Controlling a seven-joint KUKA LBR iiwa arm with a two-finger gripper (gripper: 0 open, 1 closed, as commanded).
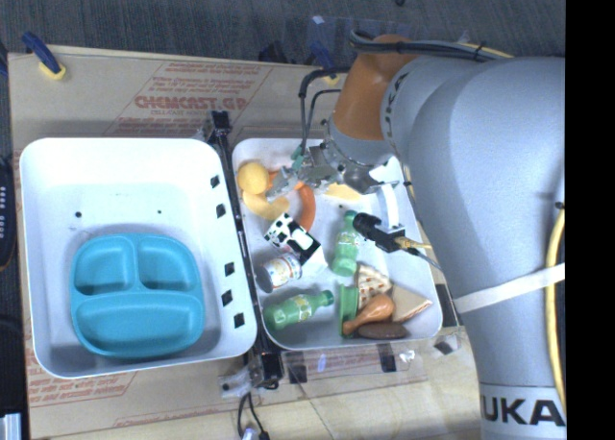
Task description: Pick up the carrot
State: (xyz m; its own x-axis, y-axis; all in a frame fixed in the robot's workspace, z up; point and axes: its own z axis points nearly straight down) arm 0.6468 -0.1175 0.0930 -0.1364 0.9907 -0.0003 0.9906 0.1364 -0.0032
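Because the slim orange carrot (307,204) lies in the right-hand shallow white bin (420,330), just below and a touch left of the pincer (312,171), the coming move turns on a short descent; its long axis runs nearly up-and-down in the view, upper end toward the pincer, whose finger spread I cannot tell, beside the yellow lemon-like fruit (253,178)

Arm (461,140) reaches in from the right over the right bin (423,328); gripper (309,171) sits low at the bin's far end, just above the orange carrot (307,206) and beside a yellow lemon (253,178). Same bin holds two green bottles (300,308), a can (280,271), a black-and-white toy (288,233); left bin (115,164) holds a blue divided tray (139,294).
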